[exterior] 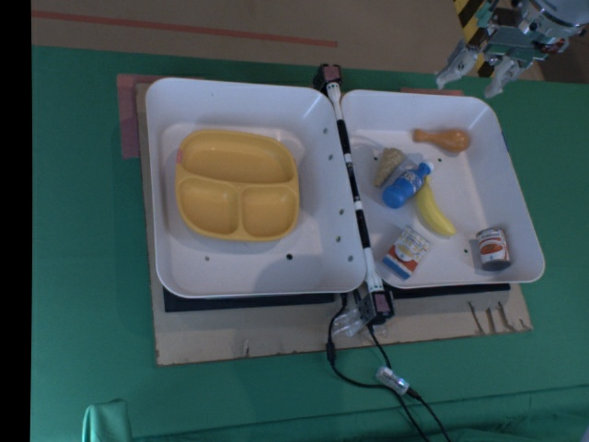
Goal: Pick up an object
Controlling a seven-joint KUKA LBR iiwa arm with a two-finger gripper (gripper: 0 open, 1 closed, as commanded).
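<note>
Spread wide, my claw (477,70) hangs at the far right of the scene, its two pale fingertips (450,75) apart with nothing between them, just beyond the far rim of the right bin (515,201).

That right bin holds the things I could pick. Nearest my claw lies a brown chicken drumstick (444,138), on its side at the far end. Toward the middle sits a tan cone-shaped piece (387,165), touching a blue bottle (405,186) with a white cap, which lies tilted. Just beside the bottle, on its near side, is a yellow banana (433,211), curved and lying flat. Nearer still, a small white carton (407,251) with red and blue print lies by the divider, and a small can (492,248) with a red-orange label rests in the near right corner.

In the left bin (184,274) sits a yellow sectioned tray (237,183) with three compartments. Both bins rest on the green tabletop (83,247).
</note>
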